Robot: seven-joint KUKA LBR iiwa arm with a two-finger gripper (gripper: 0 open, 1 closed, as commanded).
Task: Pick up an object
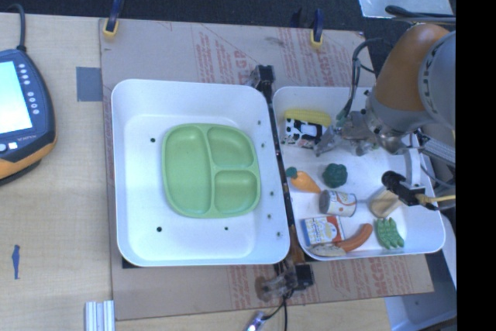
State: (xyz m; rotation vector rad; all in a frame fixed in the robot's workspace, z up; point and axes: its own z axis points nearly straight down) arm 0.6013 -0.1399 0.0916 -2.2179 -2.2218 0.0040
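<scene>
Currently we find the claw (335, 142) low in the right bin (434, 240), beside the cow-patterned carton (301, 132); its grip state we cannot tell. Just below it sits a green ball (335, 174), then a can (339, 203). Far left lies the green tray (210, 169).

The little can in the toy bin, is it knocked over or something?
Yes. The small can lies on its side in the right bin, not standing. Toys such as the carrot and sausage lie scattered around it. Nothing looks spilled or broken.
</scene>
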